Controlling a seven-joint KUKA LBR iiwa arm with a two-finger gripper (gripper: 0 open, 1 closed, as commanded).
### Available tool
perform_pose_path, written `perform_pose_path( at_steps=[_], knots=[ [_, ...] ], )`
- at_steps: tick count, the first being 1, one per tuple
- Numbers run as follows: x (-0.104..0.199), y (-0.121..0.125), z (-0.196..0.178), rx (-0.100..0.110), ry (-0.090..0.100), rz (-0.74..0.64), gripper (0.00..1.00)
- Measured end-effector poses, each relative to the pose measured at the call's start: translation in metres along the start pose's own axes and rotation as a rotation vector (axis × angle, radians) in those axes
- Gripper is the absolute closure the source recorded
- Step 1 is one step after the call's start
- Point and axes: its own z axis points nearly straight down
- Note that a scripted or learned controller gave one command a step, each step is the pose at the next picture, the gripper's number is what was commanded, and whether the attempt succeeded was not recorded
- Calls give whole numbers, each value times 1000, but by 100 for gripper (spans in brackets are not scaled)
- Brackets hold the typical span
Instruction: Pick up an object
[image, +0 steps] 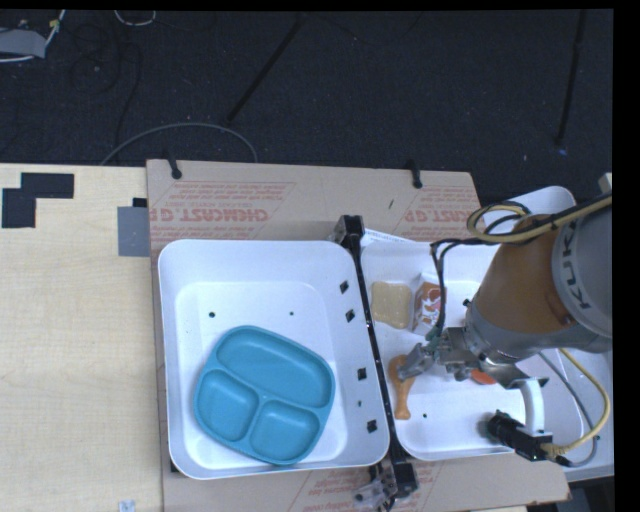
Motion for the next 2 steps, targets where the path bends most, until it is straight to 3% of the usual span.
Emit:
perform_pose_path(
  at_steps=[1, 2],
  knots=[
    [-1, 1, -13, -3, 0, 5, 100],
    [-2, 10, -60, -11, -2, -1, 100]
  ],
)
